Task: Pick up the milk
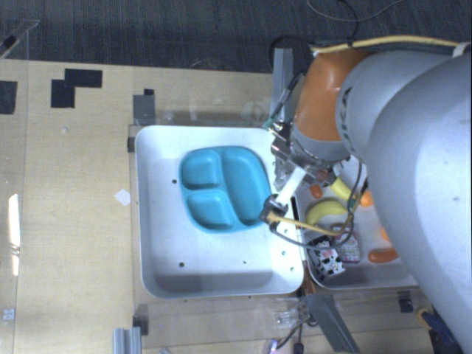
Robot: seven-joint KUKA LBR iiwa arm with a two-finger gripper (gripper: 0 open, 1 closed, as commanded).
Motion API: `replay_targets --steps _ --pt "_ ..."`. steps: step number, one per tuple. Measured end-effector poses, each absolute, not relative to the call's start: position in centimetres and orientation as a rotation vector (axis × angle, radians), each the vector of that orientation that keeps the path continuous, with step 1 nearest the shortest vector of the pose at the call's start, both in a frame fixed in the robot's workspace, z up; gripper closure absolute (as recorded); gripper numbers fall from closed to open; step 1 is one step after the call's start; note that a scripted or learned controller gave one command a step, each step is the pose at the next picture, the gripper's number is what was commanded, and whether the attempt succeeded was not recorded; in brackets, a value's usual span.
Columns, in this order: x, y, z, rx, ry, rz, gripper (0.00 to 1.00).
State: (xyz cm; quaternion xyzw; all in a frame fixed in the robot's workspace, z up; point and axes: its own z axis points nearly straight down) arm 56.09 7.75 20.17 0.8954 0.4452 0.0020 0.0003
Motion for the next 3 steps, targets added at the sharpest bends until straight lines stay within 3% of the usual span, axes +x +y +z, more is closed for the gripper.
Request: replay_targets --steps 1,2,3 --pt "52.6 9.9 18.4 2.646 1.695 0.001 1.00" --pt "49.1 11.7 31.5 2.854 1.309 0.009 1.00" --pt "48.8 16.0 43.6 3.092 0.561 0.017 1.00"
